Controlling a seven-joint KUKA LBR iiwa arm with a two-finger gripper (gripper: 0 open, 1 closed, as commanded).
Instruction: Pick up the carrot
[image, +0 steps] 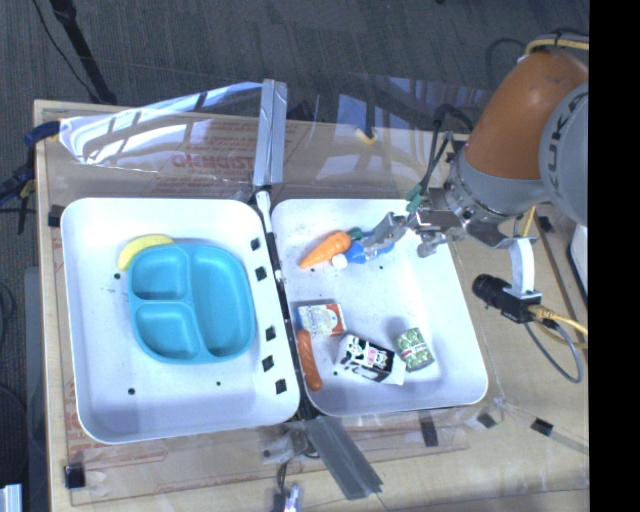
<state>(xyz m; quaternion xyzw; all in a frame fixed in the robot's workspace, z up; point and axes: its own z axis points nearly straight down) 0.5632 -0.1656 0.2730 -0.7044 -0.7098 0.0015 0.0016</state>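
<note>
The orange carrot lies tilted in the upper left part of the right bin, its thick end pointing up and right. My gripper reaches in from the right and sits low, right against that thick end. A small white and blue piece shows just below where the two meet. From this slanted view I cannot make out whether the carrot is held.
Lower in the right bin lie a sausage, a small orange and white carton, a black and white carton and a green can. The left bin holds a blue divided plate and a yellow item.
</note>
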